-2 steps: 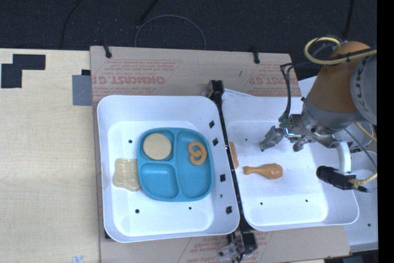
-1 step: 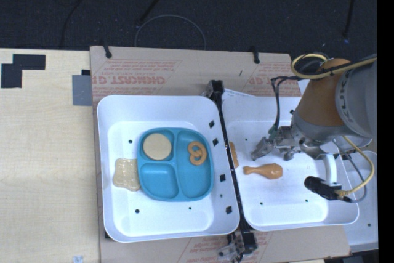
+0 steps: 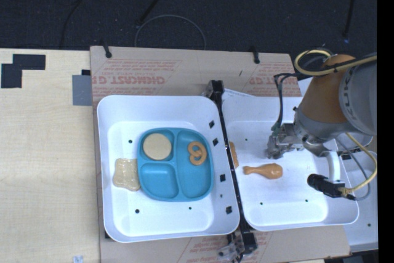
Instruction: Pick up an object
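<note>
A: Starting at the left, what sits in the left bin (image 3: 117, 218)?

B: A pale slice of toast (image 3: 126, 174) lies against the outside edge of a blue divided tray (image 3: 175, 185). On the tray there is a round tan cracker (image 3: 156, 146) in one compartment and a pretzel (image 3: 197, 153) in the next; the big lower compartments hold nothing.

A: And the right bin (image 3: 289, 215)?

B: A tan piece (image 3: 233, 154) sits tucked against the centre divider, half hidden, so I cannot name it. The likeliest target, a toy drumstick (image 3: 265, 171), lies flat on the floor, thin end pointing left.

A: Is the gripper (image 3: 278, 146) on it?

B: No. It hangs just above and right of the drumstick's fat end, apart from it. Whether the fingers are spread or closed I cannot tell; they are a dark blur.

A: What might go wrong?

B: Coming down off-centre could nudge the rounded drumstick sideways, or pinch only its tip so it slips out. The wrist and cables hide the bin's far right corner
</note>
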You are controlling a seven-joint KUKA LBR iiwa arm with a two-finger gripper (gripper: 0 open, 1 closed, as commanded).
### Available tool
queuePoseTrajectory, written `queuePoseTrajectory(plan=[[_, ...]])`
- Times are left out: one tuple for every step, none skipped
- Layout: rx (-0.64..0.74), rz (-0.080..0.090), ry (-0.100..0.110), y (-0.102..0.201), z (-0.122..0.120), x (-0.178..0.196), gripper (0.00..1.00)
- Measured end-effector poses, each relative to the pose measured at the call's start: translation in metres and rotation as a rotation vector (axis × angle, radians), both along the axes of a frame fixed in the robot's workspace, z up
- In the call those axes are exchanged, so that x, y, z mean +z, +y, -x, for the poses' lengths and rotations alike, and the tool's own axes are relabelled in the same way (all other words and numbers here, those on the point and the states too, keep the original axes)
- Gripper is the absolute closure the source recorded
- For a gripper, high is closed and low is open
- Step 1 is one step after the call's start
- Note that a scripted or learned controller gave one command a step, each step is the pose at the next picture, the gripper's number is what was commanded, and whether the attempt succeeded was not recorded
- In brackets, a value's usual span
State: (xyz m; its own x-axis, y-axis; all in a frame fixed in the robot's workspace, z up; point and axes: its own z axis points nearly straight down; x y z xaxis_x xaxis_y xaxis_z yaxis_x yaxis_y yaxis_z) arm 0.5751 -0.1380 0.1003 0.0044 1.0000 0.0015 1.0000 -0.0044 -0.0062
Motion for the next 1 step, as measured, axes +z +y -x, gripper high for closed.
queuePoseTrajectory(plan=[[0.006, 0.002, -0.007, 0.0033, 0.0032, 0.0614, 1.00]])
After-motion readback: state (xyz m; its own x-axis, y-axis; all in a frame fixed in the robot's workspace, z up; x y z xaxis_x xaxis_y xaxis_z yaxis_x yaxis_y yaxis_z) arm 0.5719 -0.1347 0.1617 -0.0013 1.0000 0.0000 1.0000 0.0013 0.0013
